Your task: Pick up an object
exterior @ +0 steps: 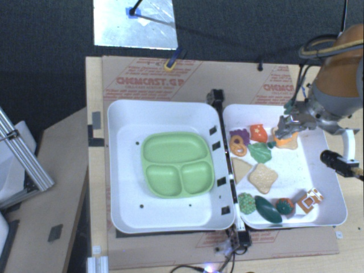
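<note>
- Dark floor surrounds the desk (142, 75); toy foods fill the right bin (330, 206).
- Hand (288, 127) hovers over an orange piece (286, 141) at the bin's far edge; grip state unclear.
- Piece looks light, rigid, slick: pinch its flat sides.

Divided tray (173, 164) in left bin (122, 152)

The right bin (335, 206) serves as the landmark, and all the toy foods lie inside it. At its far left corner sit a purple piece (239, 135) and a red piece (258, 132), with an orange pretzel ring (237, 147) just below them. A green leaf (261, 152) lies toward the middle. An orange-tan piece (286, 140) sits near the far wall. Two tan bread slices (241, 169) (263, 177) lie mid-bin by the left wall. Along the near wall lie green broccoli (246, 202), a dark green oval (267, 209), a red-and-green piece (285, 205) and an orange-and-white block (310, 200).
</note>
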Tool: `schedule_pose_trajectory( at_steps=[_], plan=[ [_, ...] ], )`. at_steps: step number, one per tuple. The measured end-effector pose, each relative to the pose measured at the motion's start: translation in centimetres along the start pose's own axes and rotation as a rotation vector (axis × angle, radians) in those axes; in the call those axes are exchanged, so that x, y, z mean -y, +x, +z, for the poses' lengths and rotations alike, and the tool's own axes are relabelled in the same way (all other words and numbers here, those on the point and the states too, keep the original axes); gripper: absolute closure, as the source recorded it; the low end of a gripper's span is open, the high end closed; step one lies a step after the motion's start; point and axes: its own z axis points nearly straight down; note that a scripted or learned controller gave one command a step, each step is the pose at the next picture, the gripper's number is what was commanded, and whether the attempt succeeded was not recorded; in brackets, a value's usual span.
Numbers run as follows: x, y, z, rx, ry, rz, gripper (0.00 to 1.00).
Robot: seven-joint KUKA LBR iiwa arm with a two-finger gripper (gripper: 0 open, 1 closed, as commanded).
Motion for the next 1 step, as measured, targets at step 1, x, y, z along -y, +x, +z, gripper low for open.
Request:
schedule_pose_trajectory(
  at_steps=[1],
  plan=[
    [-1.49,4.68,0.93,0.0,0.002,0.0,1.0]
  ],
)
